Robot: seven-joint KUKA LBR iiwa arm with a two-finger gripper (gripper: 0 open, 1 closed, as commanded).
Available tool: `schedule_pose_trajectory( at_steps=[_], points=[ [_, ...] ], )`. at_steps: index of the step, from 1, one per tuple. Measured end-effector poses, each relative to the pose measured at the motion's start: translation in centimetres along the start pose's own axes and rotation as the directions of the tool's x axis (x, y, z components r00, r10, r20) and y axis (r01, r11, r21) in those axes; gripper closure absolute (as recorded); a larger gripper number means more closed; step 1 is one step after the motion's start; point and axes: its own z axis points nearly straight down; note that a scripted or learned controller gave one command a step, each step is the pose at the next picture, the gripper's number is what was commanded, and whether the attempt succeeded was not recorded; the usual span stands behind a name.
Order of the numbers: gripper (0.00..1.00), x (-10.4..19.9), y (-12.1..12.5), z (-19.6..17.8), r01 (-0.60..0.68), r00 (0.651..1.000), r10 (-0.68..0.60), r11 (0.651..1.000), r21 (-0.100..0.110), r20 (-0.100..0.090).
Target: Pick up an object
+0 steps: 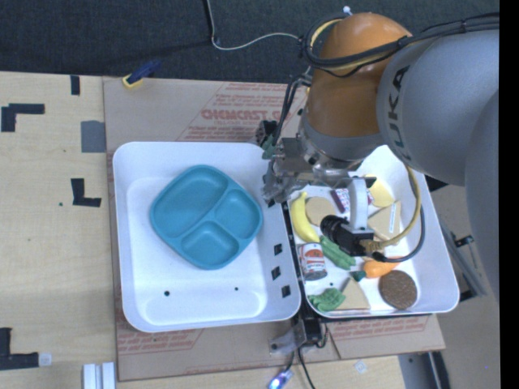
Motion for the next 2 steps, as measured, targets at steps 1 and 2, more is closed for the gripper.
schedule_pose_trajectory(
  at_steps=[1,2],
  points=[
    [0.00,-0.17,0.14,0.46,-0.003,1.000,0.003,1.000,0.004,0.003],
    [1.00,-0.09,0.12,-0.50,0.000,1.000,0.000,1.000,0.006,0.003]
  ],
)
